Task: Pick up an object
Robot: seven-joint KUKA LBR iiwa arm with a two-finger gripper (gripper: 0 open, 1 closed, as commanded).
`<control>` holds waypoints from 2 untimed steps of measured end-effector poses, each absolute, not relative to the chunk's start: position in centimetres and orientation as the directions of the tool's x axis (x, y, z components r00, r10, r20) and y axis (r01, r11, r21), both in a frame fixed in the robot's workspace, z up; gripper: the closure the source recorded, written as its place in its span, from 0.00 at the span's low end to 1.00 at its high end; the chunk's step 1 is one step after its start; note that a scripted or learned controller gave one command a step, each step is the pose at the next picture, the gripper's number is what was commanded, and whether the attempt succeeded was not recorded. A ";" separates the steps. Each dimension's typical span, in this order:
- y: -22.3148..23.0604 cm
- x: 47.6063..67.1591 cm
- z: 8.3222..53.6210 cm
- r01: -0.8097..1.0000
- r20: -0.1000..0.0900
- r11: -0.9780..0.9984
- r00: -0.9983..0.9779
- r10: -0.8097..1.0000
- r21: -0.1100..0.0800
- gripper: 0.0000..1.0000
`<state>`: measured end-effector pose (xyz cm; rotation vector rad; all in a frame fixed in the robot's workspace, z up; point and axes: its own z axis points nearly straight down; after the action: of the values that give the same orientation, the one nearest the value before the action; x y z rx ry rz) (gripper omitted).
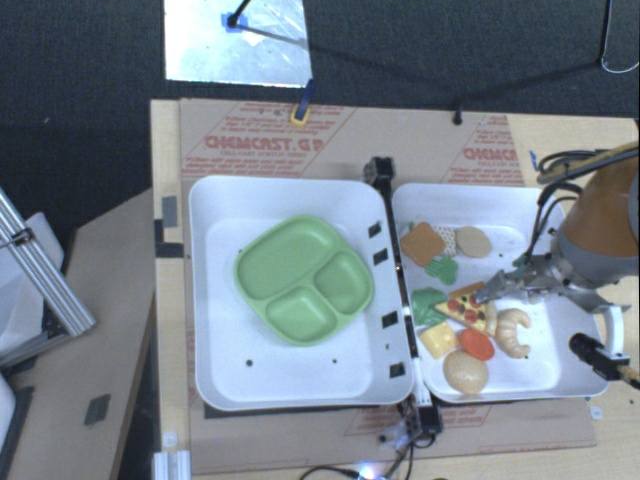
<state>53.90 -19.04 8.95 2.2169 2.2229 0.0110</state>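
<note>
Camera view, from above the bench: the left white bin (215, 368) holds a green divided plate (304, 279), lying flat near the bin's middle with its three compartments facing up; a row of black clips runs down the seam between the two bins. The right white bin (540, 373) carries a cluster of toy food in its left half: a brown bread slice (423, 242) at the top, a round beige bun (472, 241) just beside it, green leafy pieces (430, 300) below, a pizza slice (467, 307) pointing right, a yellow cheese wedge (437, 340), a red tomato-like piece (477, 344), a pale croissant (514, 330) and a tan potato-shaped piece (465, 371) nearest the front wall. The grey arm, orange band above its wrist, reaches in from the right; the gripper (497, 288) hangs low over the bin with its tips at the crust end of the pizza slice, just above the croissant; whether the fingers are spread or closed on anything cannot be told at this angle.
</note>
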 end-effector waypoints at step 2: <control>-18.3 54.3 16.2 1.000 -0.002 0.006 -0.006 1.000 0.007 1.00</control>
<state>54.27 -18.31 16.19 2.2109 2.2233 0.0054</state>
